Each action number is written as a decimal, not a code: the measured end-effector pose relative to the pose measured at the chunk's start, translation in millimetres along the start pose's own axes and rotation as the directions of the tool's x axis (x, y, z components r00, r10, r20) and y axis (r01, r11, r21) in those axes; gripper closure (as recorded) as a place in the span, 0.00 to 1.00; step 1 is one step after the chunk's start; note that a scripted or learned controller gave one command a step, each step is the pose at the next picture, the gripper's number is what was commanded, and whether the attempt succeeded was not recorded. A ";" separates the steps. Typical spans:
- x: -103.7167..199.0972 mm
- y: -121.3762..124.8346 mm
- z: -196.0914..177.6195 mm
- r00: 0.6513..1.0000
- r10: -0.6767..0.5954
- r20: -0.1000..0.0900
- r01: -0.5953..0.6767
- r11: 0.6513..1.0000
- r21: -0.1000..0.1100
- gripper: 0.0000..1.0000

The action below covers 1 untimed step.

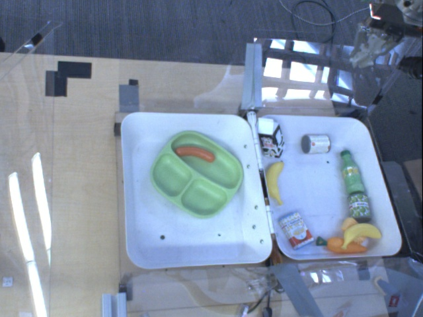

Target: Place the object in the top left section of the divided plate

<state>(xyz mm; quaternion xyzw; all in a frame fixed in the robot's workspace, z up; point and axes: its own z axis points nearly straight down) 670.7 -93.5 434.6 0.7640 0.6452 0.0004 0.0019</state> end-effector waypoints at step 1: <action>69.2 -13.0 0.9 0.966 0.259 0.000 -0.259 0.966 0.002 1.00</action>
